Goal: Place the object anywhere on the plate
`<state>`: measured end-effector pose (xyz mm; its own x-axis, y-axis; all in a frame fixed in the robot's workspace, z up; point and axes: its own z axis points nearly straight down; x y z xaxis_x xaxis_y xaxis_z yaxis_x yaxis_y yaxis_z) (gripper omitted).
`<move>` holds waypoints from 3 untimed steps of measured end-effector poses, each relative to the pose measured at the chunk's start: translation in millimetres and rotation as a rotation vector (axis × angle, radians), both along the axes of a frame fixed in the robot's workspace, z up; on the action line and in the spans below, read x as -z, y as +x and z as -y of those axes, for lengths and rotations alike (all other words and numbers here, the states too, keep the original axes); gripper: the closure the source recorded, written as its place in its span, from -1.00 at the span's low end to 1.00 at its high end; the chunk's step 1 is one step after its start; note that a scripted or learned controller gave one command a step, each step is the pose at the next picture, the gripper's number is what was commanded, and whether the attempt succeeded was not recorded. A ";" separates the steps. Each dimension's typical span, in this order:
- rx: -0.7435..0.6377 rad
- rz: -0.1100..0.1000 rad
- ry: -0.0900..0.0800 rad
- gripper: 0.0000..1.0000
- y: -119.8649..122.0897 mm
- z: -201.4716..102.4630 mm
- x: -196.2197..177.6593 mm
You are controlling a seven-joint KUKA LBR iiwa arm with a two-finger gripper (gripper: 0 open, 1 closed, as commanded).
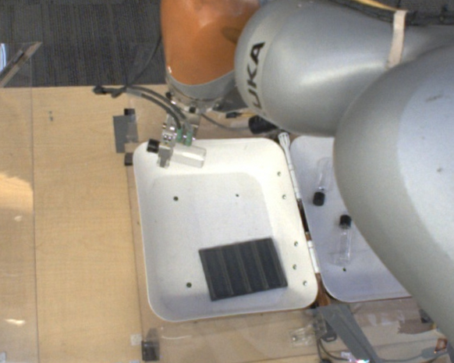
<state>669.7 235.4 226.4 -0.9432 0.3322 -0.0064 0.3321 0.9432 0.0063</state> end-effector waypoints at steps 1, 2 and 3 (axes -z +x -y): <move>0.380 0.002 0.004 1.00 -20.8 -0.3 -122.8; 0.349 -0.008 -0.001 1.00 -32.6 8.7 -5.9; 0.867 -0.008 0.002 1.00 -29.5 10.5 102.3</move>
